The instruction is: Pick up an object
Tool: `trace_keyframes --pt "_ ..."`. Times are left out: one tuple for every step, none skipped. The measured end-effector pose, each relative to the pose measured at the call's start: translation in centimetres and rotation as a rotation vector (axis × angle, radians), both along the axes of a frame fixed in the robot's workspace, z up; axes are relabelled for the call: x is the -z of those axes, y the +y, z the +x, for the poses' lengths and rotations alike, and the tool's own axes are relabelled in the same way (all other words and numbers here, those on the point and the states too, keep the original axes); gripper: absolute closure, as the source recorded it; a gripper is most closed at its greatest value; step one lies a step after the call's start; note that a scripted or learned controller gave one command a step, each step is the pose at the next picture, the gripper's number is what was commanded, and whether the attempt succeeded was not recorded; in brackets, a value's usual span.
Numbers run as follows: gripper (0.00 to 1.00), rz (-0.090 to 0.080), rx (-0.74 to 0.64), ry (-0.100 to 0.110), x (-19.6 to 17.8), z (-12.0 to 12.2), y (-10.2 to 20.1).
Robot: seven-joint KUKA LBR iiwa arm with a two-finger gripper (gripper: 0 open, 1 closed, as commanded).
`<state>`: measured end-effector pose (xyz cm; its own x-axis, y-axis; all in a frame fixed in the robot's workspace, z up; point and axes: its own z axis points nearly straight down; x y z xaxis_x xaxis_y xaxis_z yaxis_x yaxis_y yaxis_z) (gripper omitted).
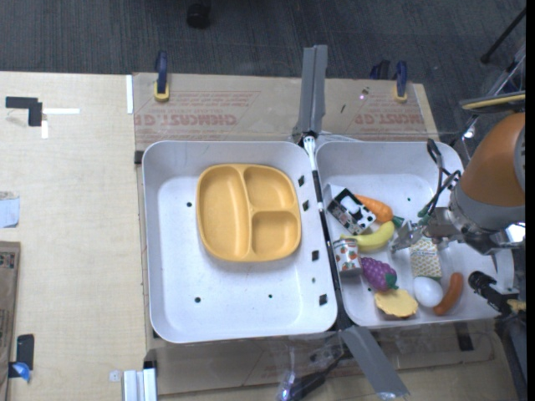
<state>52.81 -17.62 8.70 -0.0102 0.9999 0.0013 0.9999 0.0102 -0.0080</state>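
The right bin (pixel 393 167) holds a heap of toy food: a black-and-white box (pixel 351 212), a carrot (pixel 377 208), a banana (pixel 376 237), a small can (pixel 347 256), purple grapes (pixel 378 272), a yellow pastry (pixel 396 305), a white egg (pixel 427 291), a sausage (pixel 451 293) and a pale speckled block (pixel 425 262). My gripper (pixel 412 236) reaches in from the right, low in this bin. It sits just right of the banana and above the speckled block. Nothing can be made out in its grasp.
A yellow divided plate (pixel 248 211) lies in the left bin (pixel 167 249). The grey arm with its orange band (pixel 495 170) hangs over the right bin's right rim. Clamps and a metal post (pixel 313 90) stand along the cardboard behind the bins.
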Motion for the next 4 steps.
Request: trace_keyframes --pt "0.00 -0.001 0.021 0.000 0.0 6.5 3.3" --pt "0.00 -0.020 -0.115 -0.009 -0.5 10.9 6.1" --pt "1.00 -0.006 -0.123 0.006 -0.6 10.7 7.0" --pt "1.00 -0.003 -0.226 -0.009 -10.5 12.2 8.4"
